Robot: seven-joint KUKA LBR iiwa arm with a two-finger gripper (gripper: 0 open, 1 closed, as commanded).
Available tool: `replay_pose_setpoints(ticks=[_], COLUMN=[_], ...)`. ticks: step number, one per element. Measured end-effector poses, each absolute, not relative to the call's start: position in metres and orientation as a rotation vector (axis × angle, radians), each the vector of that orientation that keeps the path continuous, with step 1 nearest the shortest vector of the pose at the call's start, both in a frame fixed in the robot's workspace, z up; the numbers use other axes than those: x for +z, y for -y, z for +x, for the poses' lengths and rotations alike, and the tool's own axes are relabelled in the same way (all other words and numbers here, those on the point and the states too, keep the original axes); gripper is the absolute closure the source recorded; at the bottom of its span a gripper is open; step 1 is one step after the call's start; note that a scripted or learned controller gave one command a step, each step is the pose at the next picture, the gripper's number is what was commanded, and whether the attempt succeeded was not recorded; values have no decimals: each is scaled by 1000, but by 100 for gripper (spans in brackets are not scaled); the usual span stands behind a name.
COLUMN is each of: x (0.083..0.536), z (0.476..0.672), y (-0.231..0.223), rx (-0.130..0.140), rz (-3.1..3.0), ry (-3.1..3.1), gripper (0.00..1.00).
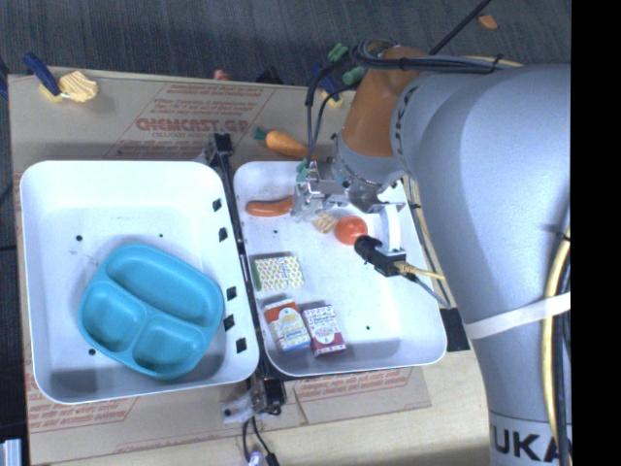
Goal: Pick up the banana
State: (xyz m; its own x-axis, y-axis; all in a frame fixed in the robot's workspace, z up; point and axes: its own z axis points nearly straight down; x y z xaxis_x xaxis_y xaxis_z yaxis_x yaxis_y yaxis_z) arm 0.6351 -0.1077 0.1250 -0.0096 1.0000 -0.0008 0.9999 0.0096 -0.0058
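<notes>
Left white bin [39,260]: blue three-compartment plastic tray [150,306]. Right white bin [427,343]: orange sausage-shaped toy [269,207] at 9 o'clock from the metal pincer [312,194]; red tomato-like ball [350,229] at 4 o'clock. Pincer spread: cannot tell. Yellow banana [80,87] on the cardboard-covered tabletop [175,115], far upper left.
</notes>
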Motion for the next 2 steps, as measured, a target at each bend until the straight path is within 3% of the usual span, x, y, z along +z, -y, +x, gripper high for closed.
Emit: replay_pose_setpoints(ticks=[2], x=[145], z=[636], y=[107], rx=[10], rz=[-2197], ry=[2242], gripper=[100])
